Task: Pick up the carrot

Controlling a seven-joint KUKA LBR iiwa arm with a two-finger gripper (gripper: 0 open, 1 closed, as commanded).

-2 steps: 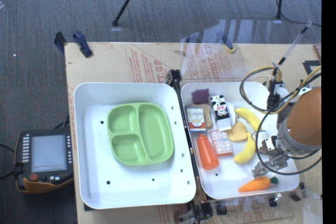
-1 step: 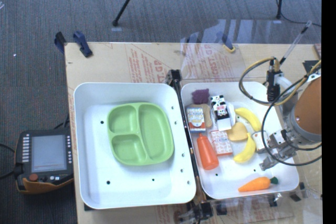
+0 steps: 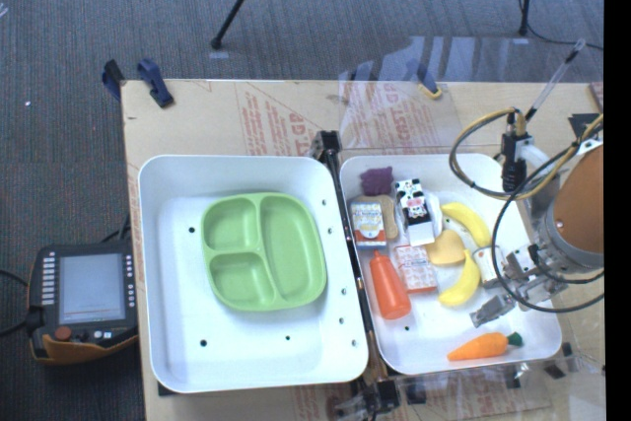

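The carrot [image 3: 480,347], orange with a small green top at its right end, lies flat near the front right corner of the right bin [image 3: 552,335]. My gripper [image 3: 501,289] hangs over the bin's right side, just above and slightly right of the carrot, apart from it. Its two grey fingers [image 3: 490,313] are spread open with nothing between them. The arm, with its orange band [image 3: 592,202], comes in from the right edge.
The right bin also holds two bananas [image 3: 463,279], an orange bottle [image 3: 388,285], a red-and-white packet [image 3: 415,269], a small box [image 3: 368,220], a cow-patterned carton [image 3: 413,207] and a purple item [image 3: 376,179]. A green divided plate [image 3: 264,249] lies in the left bin [image 3: 163,212].
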